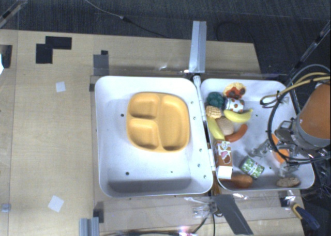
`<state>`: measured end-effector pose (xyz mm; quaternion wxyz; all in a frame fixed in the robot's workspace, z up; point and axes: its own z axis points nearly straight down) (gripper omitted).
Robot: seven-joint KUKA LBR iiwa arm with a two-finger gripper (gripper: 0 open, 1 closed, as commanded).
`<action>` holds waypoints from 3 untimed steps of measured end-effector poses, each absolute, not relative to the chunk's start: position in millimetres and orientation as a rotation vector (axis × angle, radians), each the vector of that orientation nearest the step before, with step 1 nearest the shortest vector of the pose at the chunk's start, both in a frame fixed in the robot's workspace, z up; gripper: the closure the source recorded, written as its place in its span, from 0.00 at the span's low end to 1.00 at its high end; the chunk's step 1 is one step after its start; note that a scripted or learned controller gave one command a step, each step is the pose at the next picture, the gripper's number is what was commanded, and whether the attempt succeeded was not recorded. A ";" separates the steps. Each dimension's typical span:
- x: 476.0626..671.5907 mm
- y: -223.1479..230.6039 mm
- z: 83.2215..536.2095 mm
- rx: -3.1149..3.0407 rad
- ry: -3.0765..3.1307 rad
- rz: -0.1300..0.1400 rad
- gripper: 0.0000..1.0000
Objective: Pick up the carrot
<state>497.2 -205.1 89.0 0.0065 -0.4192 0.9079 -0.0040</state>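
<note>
The carrot (283, 153) shows as a small orange piece on the right side of the right bin (269, 86), mostly covered by the wrist of my arm. My gripper (282, 152) is low in that bin, right over the carrot, under the grey wrist with its orange band (316, 112). Whether the carrot is gripped or just lies beneath is hidden by the wrist and cables.
The left bin (111, 142) holds a yellow divided plate (158, 121). Toy food crowds the right bin's left half: broccoli (214, 99), banana (239, 116), red sausage (238, 135), small carton (224, 152), green can (252, 168), brown sausage (240, 181). A brownish item (288, 182) lies near the gripper.
</note>
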 end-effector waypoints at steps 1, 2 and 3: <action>501.3 -204.2 102.1 -1.314 2.831 -0.022 1.00; 548.7 -121.2 173.2 -1.282 2.851 -0.008 1.00; 518.9 -180.9 106.4 -1.405 2.806 -0.001 1.00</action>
